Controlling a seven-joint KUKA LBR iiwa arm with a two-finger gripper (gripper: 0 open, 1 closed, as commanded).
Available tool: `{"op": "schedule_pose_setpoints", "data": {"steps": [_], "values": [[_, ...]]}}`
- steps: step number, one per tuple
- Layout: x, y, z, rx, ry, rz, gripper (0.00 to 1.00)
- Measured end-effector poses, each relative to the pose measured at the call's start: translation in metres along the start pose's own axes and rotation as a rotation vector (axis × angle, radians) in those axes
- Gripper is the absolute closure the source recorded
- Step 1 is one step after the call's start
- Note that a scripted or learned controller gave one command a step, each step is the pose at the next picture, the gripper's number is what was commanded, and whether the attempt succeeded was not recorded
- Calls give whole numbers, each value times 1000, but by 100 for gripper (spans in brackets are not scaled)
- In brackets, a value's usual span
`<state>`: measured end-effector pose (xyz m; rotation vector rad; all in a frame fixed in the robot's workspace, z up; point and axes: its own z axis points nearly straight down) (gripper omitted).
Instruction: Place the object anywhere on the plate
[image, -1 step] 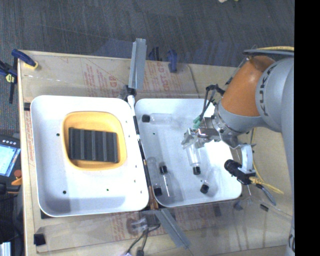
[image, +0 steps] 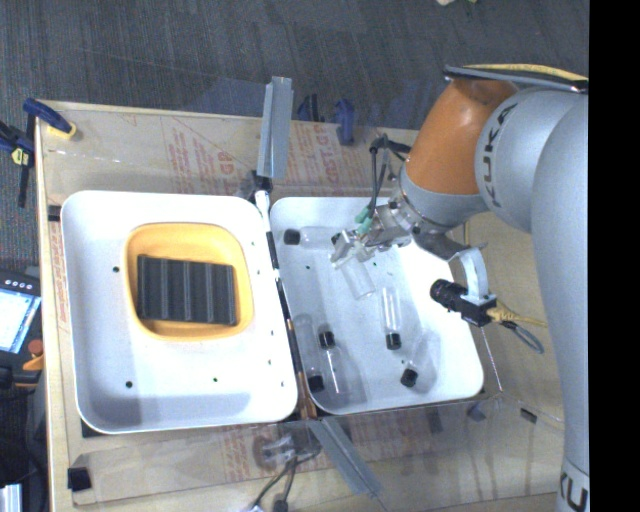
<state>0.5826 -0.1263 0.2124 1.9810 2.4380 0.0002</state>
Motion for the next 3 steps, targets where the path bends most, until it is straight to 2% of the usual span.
{"op": "schedule_pose_setpoints", "data": {"steps": [1,2,3], "values": [[56,61,-5,1,0,-238,100],[68,51,21,4,2,-472,100],[92,39,21,4,2,-784,100]]}}
